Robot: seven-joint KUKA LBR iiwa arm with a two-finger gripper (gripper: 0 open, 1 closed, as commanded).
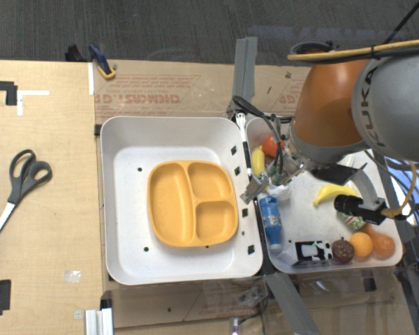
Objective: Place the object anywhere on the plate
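Observation:
A yellow-orange divided plate (pixel 193 203) lies in the left white bin (pixel 119 208), with nothing on it. My gripper (pixel 267 182) is low over the left side of the right bin (pixel 300 262), close to the wall between the two bins. Right below it lies a blue can (pixel 269 220). A yellow thing (pixel 258 161) and a red thing (pixel 269 146) sit just behind the gripper, partly hidden by the arm. No object shows between the fingers.
The right bin also holds a banana-shaped yellow piece (pixel 332 194), two oranges (pixel 371 245), a brown ball (pixel 343 250) and a black-and-white item (pixel 311 252). Scissors (pixel 17 183) lie on the bench at left.

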